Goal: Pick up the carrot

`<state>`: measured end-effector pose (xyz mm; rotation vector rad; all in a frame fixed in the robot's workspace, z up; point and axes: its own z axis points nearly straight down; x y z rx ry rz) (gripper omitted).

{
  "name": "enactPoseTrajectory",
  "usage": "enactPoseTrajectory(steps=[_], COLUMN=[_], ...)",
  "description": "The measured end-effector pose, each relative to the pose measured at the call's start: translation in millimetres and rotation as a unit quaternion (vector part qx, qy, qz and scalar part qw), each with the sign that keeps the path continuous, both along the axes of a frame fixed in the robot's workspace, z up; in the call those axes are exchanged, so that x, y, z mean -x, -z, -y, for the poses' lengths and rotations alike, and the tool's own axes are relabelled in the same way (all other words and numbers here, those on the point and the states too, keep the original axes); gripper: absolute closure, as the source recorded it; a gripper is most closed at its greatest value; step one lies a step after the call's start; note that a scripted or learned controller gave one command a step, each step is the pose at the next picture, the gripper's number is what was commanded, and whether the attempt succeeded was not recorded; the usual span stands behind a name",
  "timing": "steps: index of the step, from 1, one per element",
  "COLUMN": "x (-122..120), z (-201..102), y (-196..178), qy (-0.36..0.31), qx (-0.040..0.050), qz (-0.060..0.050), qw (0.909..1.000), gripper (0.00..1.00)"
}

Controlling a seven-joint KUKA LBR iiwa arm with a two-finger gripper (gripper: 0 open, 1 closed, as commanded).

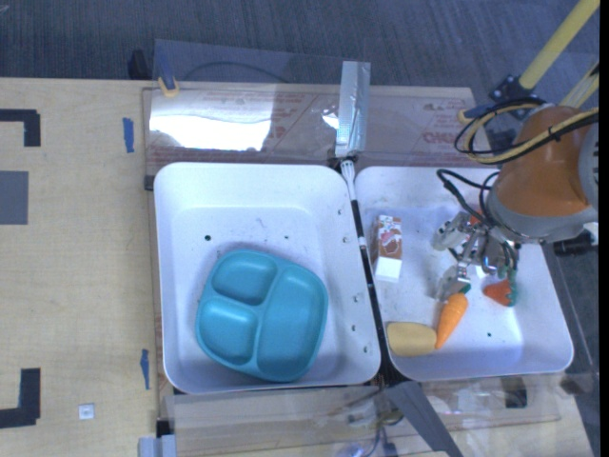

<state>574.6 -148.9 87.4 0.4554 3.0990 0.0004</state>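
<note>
The orange carrot (450, 319) lies tilted in the right bin (542, 350), near its front edge, with its thick end pointing up and right. My gripper (449, 260) hovers just above and behind that thick end, reaching in from the right under the orange wrist band. It looks open, and nothing sits between its fingers. The lower fingertip (454, 281) is close to the carrot's top; I cannot tell if it touches.
A yellow potato-like piece (411, 338) rests against the carrot's tip. A red-orange toy with a green stem (500, 292) lies right of the gripper. A small carton (387, 247) lies by the divider. The left bin (181, 198) holds a teal divided plate (262, 314).
</note>
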Motion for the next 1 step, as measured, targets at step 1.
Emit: enactPoseTrajectory(steps=[1], x=[-21.7], z=[38.3], y=[-94.3], qy=[-0.018], qx=[0.0025], qz=[0.004], qw=[0.9998], gripper=[0.0])
